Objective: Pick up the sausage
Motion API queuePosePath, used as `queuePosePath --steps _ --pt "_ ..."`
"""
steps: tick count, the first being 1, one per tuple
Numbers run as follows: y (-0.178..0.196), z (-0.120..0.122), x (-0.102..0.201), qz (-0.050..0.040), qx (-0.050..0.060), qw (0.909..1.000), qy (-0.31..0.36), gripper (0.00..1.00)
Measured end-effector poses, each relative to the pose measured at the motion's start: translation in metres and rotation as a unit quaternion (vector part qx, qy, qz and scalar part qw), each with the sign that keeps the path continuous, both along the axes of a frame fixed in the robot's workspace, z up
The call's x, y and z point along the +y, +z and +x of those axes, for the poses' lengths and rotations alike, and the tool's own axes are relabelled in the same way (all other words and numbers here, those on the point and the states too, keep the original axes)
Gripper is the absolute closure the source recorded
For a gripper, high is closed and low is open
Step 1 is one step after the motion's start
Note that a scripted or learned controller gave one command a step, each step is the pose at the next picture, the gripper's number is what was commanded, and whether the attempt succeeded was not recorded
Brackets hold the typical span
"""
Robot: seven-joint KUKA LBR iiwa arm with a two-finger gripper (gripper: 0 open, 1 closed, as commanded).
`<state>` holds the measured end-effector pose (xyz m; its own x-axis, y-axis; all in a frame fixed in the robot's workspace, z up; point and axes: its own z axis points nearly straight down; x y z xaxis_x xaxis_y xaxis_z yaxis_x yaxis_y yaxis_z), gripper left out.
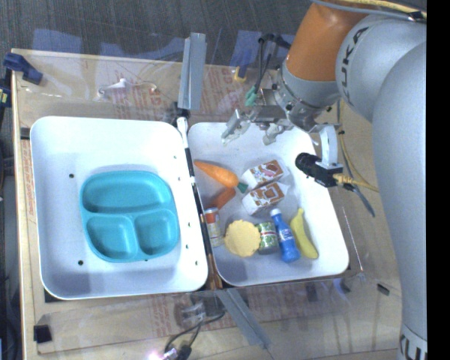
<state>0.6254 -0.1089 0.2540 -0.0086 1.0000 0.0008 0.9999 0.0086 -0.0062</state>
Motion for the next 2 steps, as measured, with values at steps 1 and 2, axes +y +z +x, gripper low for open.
queuePosePath --steps 1,2 --pt "-0.140 -0.014 0.008 -0.0064 -0.014 0.9996 0.022 0.00" --pt "-0.150 -0.046 -0.016 -0.0033 -0.015 0.9921 0.124 0.00"
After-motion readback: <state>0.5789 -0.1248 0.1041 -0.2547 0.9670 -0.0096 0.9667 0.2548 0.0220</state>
